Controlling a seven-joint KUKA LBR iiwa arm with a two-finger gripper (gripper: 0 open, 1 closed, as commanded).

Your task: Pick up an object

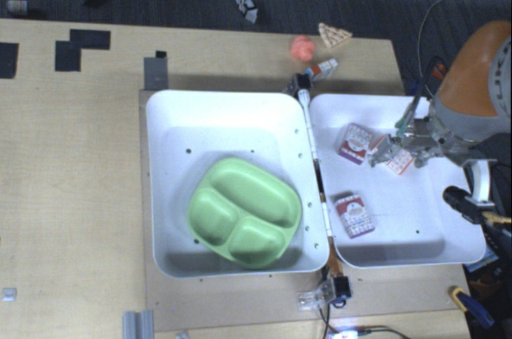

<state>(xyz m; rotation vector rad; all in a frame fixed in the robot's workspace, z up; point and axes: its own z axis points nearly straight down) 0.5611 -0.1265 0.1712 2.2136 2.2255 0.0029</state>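
green plate (244, 211) — left bin (172, 121)

- Left bin (168, 129): green divided tray (244, 211), tilted.
- Right bin (448, 249): three red-and-white packets (354, 215), one (399, 161) just under the pincer (398, 147).
- Arm (476, 89) enters from right.
- Desk (72, 193) far edge: pink ball (302, 48).
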